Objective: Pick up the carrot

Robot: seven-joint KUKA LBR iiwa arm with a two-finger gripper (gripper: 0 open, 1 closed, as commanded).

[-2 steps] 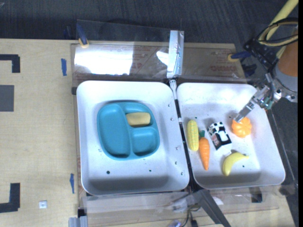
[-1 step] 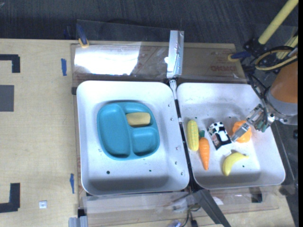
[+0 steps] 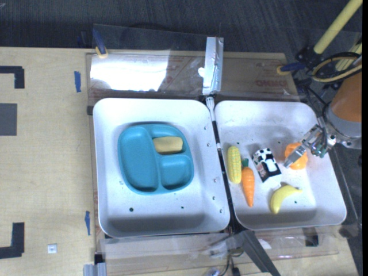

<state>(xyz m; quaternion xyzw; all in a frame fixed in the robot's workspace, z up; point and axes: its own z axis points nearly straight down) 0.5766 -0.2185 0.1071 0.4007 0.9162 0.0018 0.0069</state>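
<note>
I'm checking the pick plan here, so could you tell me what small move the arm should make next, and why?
Probably shift the gripper left and slightly toward the near rim, over the carrot. The gripper sits at the right bin's far right side, beside an orange piece, while the carrot lies near the bin's left wall, next to the corn, with a black-and-white item between.

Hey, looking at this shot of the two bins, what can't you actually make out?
- Gripper: fingers too small and blurred to tell open or shut.
- Orange item: partly covered by the gripper; its kind and whether it is gripped are unclear.
- Black-and-white item: too small to identify.
- Arm: cut off by the right edge.
- Carrot: plain, beside the corn.
</note>
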